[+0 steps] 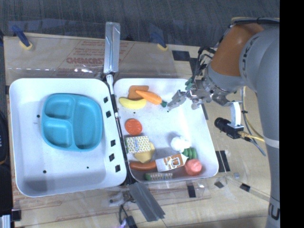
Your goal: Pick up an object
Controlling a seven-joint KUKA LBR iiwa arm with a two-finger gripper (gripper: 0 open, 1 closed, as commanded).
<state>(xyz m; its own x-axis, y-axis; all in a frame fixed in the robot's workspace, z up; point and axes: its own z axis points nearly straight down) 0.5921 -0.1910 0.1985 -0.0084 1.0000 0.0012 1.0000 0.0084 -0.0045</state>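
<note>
Bare floor is lying open mid right bin [202, 127]; toys are crowding its 6 and 11 o'clock.

A blue tray [72, 121] is seen in the left bin [21, 141]. Toy foods are scattered in the right bin [159, 122], a carrot [149, 97] near the gripper [175, 100] at upper right.

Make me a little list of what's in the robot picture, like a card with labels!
left bin: holds a blue divided plate
right bin: holds toy food
top of right bin: banana, carrot
middle: orange-red round thing, white ball
bottom: small carton, pink-red fruit, sausage
hand: above the right bin's upper right part, close to the carrot's tip
holding anything: nothing seen between its fingers
</note>
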